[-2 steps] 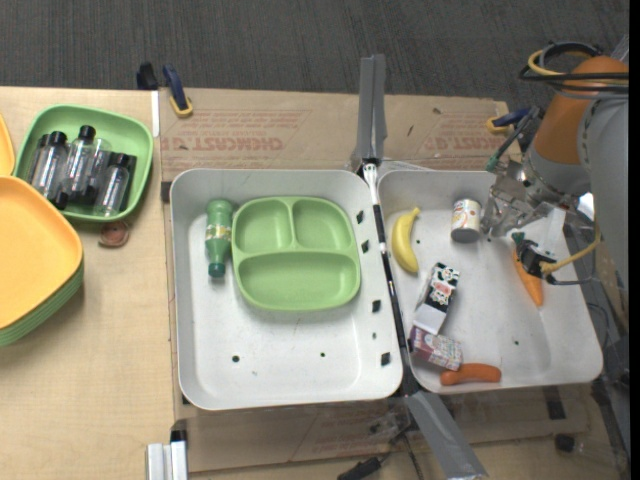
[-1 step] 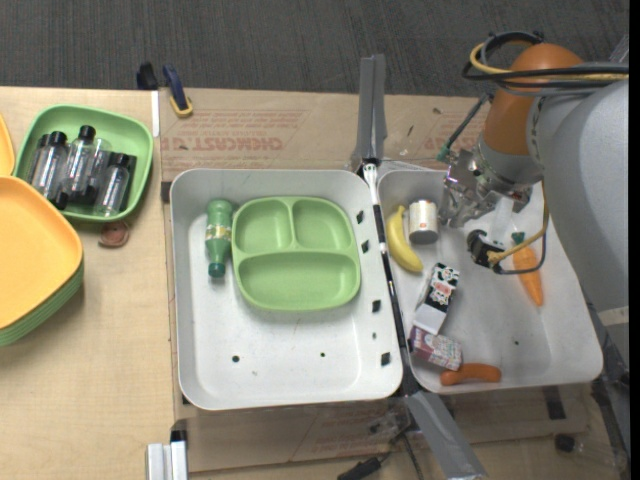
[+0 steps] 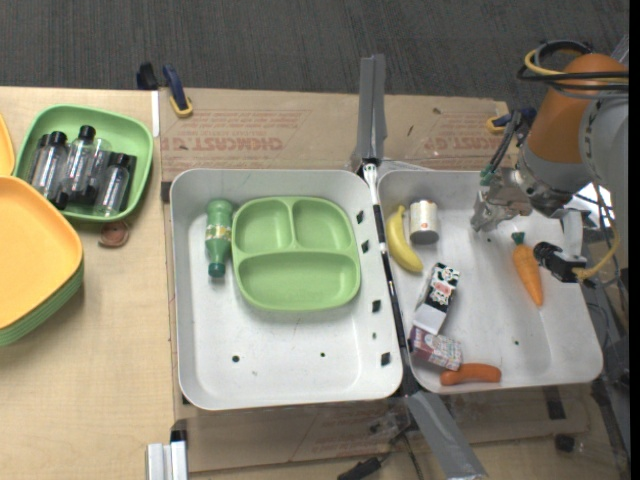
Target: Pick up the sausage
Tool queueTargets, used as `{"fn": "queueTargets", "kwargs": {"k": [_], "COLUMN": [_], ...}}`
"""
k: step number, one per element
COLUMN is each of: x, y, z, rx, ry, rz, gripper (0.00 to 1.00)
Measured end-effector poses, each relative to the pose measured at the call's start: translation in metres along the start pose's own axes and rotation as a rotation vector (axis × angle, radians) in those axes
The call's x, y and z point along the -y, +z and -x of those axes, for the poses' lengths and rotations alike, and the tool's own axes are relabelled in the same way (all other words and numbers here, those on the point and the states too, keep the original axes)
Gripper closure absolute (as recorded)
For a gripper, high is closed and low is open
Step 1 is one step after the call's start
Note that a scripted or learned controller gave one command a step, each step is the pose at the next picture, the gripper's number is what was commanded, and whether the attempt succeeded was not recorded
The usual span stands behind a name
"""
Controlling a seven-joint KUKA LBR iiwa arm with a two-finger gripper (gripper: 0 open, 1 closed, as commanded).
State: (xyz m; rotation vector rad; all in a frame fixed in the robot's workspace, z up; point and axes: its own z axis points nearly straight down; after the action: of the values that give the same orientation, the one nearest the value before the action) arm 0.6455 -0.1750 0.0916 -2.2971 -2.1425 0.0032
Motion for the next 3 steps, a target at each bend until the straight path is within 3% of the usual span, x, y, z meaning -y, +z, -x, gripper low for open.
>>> {"fn": "queueTargets", "kwargs": {"k": [1, 2, 3], "x": [0.049, 0.093, 0.133], "y": [0.000, -0.001, 0.001], "z": [0.024, 0.046, 0.031], "rx": [-0.001, -0.013, -0.002], "ry": [-0.263, 0.013, 0.000], "rz": [0.002, -0.002, 0.000], "gripper": [1.00, 1.00, 1.00]}}
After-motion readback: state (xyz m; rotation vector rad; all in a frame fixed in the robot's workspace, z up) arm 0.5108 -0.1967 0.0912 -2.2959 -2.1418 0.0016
